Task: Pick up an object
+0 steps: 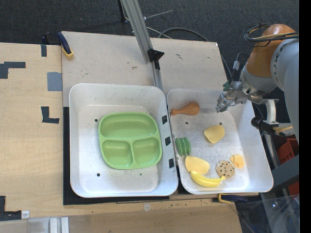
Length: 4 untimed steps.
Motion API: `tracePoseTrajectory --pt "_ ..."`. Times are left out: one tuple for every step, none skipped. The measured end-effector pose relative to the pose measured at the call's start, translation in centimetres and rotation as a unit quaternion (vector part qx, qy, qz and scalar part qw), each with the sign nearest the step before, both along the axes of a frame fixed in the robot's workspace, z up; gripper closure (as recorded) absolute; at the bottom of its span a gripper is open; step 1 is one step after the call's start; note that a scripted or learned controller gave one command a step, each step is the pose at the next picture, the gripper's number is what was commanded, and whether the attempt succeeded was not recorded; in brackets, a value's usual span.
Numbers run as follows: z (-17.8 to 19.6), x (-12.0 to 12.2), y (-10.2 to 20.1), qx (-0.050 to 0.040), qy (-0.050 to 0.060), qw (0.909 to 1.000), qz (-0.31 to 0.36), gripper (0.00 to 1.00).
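Observation:
My gripper (222,106) hangs over the far right part of the right bin (255,174), with nothing visibly between its fingers. To its left lies a brown drumstick (186,109). Below it sits a pale yellow wedge (214,133). Further toward the front are a green ribbed piece (182,145), a yellow rounded piece (197,165), a banana (206,180), a cookie (225,169) and a small orange piece (237,160).
The left bin (80,130) holds a green divided plate (130,140). A metal pole (138,25) slants down to the divider between the bins. The grey arm with its orange band (272,38) reaches in from the right.

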<state>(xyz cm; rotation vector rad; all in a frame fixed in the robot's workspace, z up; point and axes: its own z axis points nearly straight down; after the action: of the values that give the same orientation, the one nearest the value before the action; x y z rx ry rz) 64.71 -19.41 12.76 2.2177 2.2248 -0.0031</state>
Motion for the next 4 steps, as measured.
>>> tracePoseTrajectory --pt "4.5 -0.1 -0.5 0.0001 -0.002 1.0000 -0.001 1.00" --pt "9.0 0.0 -0.5 0.0000 -0.003 1.0000 -0.001 1.00" --pt "9.9 -2.5 4.7 0.0016 -0.001 1.0000 0.001 1.00" --pt "11.0 -4.6 9.8 0.0019 0.000 1.0000 0.002 1.00"
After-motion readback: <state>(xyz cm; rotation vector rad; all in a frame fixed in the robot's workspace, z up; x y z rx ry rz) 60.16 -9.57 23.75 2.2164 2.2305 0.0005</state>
